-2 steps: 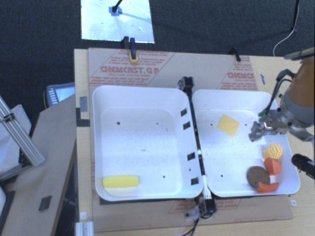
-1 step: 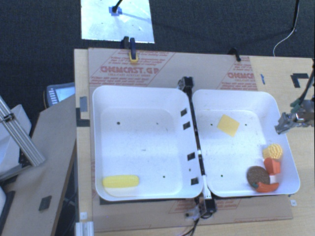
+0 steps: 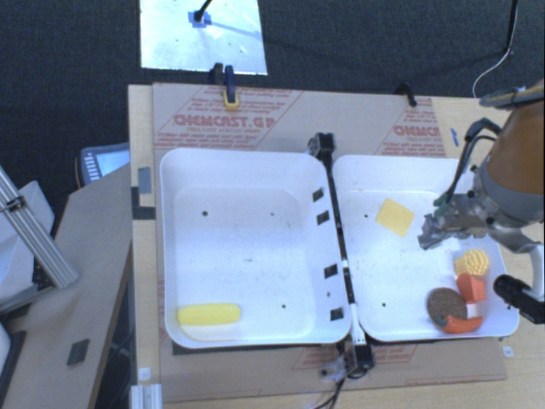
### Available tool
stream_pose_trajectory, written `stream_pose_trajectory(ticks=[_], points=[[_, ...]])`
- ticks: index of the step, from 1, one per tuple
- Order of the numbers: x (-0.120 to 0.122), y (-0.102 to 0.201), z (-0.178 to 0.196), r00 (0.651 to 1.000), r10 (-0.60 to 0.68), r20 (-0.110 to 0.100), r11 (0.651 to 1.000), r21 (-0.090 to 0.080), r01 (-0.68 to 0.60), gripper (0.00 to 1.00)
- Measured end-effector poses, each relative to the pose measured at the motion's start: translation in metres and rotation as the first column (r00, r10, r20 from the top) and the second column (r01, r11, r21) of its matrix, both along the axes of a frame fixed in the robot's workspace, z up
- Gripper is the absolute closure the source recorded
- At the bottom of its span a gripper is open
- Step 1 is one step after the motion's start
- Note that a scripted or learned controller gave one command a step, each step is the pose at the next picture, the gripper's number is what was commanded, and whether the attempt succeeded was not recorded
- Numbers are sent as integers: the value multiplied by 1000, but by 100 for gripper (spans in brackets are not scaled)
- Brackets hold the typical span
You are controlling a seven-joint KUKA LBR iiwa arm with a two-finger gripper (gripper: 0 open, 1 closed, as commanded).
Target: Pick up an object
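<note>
Here, in the camera view, the arm comes in from the right over the right bin (image 3: 366,313), and its gripper (image 3: 433,233) hangs low above the bin floor with nothing visibly held; whether it is spread or closed I cannot tell at this size. The nearest candidates sit on either side of it. A flat yellow square (image 3: 395,216) lies just up and to the left of the gripper, apart from it, its edges turned at a slant to the bin walls. Down and to the right, near the bin's front corner, a cluster crowds together: a yellow corn piece (image 3: 473,262), an orange-red block (image 3: 471,287), a brown round piece (image 3: 443,303) and an orange carrot-like piece (image 3: 464,323). A long yellow piece (image 3: 209,314) lies well apart in the left bin (image 3: 170,228), its long axis running left to right. By my reckoning the square is the shortest reach, though being flat it may be hard to grip.
</note>
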State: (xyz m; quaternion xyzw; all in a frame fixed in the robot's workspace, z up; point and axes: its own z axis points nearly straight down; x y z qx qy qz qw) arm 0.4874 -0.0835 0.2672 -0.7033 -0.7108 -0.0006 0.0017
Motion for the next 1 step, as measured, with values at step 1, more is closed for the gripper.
stream_pose_trajectory(ticks=[1], points=[[29,-92,79,1000,-15,14,1000,-11,15,100]])
